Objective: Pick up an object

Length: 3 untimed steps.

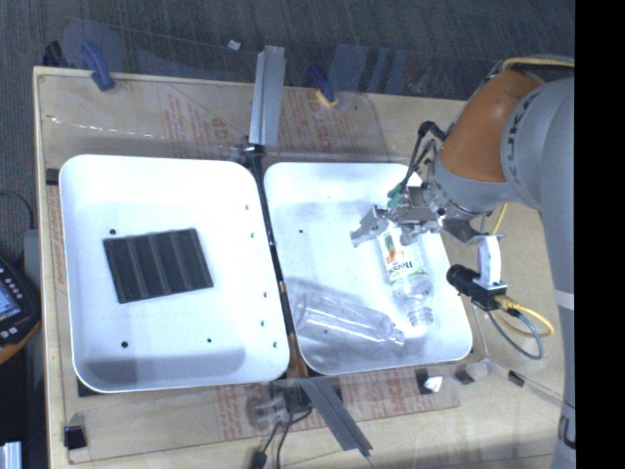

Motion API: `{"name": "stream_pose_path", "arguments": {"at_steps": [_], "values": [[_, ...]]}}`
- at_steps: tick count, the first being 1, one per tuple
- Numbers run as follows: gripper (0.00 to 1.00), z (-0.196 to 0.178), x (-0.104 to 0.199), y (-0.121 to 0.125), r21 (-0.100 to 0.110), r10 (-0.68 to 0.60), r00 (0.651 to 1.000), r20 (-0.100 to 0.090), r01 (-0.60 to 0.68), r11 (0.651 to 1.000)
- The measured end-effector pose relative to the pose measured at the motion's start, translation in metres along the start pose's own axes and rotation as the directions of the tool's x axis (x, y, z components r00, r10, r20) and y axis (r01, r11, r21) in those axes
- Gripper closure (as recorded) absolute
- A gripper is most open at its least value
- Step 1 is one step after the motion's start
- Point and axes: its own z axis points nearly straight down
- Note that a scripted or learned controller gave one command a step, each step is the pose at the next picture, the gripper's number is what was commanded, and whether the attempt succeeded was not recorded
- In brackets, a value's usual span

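Note:
In the right bin (322,189) a clear plastic bottle with an orange and green label (404,272) lies lengthwise near the right wall, cap end toward the front. A second clear, crumpled bottle (344,319) lies across the front of that bin. My gripper (393,221) hangs over the upper end of the labelled bottle, its grey fingers spread apart, one finger (368,226) reaching left of the bottle. Nothing sits between the fingers.
The left bin (88,340) holds a dark ribbed rectangular slab (157,264). A metal divider post (266,96) rises at the back between the bins. A black cable plug (473,286) and yellow cable (522,313) hang beside the right bin's right wall.

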Motion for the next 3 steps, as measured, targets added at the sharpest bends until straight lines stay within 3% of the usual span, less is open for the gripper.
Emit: {"name": "stream_pose_path", "arguments": {"at_steps": [1, 2, 3], "values": [[0.00, 0.000, 0.000, -0.017, -0.001, 0.022, 1.000, 0.002, -0.022, 1.000], [0.00, -0.007, 0.001, -0.012, -0.005, 0.293, 0.956, 0.002, -0.293, 0.956], [0.00, -0.026, 0.003, -0.018, -0.008, 0.130, 0.991, 0.003, -0.130, 0.991]]}}
